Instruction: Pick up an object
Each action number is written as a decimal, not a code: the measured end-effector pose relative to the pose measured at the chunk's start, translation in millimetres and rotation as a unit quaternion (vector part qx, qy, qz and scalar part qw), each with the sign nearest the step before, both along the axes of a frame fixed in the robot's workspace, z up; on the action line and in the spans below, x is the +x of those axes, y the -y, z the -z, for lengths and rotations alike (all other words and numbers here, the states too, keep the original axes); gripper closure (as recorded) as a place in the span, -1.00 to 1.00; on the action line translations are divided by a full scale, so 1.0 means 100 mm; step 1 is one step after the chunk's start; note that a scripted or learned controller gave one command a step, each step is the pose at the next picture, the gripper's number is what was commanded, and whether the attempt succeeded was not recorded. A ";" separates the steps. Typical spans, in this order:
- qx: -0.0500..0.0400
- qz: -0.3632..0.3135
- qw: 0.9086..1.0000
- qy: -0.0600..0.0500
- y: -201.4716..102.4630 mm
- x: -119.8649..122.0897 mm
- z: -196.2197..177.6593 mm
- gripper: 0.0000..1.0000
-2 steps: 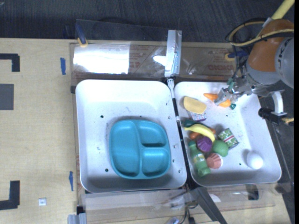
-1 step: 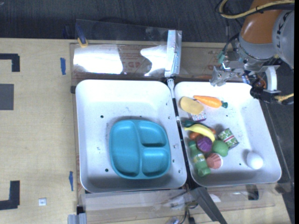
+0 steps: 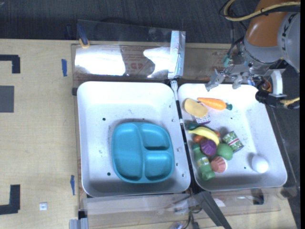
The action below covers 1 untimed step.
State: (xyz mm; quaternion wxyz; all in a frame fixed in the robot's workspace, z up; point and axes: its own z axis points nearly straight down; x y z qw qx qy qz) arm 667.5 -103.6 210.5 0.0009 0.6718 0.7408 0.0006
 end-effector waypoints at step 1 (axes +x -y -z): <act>-0.002 -0.059 0.998 0.008 0.22 -0.02 1.07 -1.00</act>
